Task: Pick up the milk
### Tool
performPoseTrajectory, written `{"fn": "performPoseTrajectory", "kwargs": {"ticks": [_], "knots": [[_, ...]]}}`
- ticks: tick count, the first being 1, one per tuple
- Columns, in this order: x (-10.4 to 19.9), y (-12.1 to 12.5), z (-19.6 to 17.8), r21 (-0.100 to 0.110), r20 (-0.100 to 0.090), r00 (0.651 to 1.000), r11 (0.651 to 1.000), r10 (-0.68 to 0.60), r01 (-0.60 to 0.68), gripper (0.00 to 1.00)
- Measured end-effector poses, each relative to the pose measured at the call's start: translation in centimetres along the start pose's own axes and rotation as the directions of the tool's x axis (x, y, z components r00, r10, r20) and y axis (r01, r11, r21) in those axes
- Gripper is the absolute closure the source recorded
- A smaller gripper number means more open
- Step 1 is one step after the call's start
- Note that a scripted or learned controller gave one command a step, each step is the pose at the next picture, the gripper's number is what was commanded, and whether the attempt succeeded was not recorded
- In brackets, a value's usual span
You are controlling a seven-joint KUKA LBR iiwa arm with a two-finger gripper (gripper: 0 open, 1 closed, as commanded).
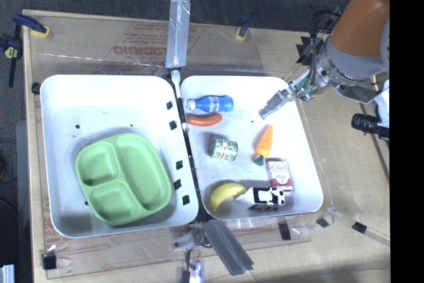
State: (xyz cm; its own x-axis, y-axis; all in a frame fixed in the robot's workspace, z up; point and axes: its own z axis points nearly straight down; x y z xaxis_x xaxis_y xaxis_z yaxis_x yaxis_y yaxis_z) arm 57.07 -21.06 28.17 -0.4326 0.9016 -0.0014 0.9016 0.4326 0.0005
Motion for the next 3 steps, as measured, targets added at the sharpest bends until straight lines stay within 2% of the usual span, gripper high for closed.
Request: {"fn": "performPoseTrajectory", "kwargs": {"ticks": [1,2,3], "knots": [[6.8,0.9,3.1,0.004,-0.003,0.994,0.994,0.110,-0.110,0.00],[5.1,12.0,5.3,0.000,-0.001,0.992,0.992,-0.126,0.126,0.00],[8.4,6.9,12.6,0.002,-0.004,0.905,0.905,-0.425,0.425,0.00]]}}
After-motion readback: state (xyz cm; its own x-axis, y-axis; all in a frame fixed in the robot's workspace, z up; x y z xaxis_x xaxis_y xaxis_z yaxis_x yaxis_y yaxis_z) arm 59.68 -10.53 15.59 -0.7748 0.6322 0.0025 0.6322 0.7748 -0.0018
